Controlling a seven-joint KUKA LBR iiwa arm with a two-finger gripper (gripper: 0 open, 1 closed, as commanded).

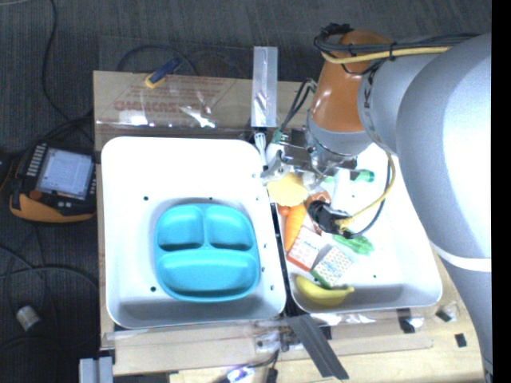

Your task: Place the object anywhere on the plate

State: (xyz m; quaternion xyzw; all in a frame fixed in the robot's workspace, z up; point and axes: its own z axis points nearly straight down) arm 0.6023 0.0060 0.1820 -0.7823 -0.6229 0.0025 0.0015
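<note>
Several small things crowd the right bin (pixel 415 290): a banana (pixel 322 291) nearest, cartons and a carrot (pixel 293 220) behind. Farther back the gripper (pixel 297 168) hangs over a yellow piece (pixel 286 191); whether its jaws grip it I cannot tell. The blue plate (pixel 208 250) lies left, in the other bin (pixel 128 206).

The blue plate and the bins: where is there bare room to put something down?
The blue plate has all three compartments bare, and the left bin has white floor around it. The right bin is crowded at its left: carrot, banana, small boxes.
</note>
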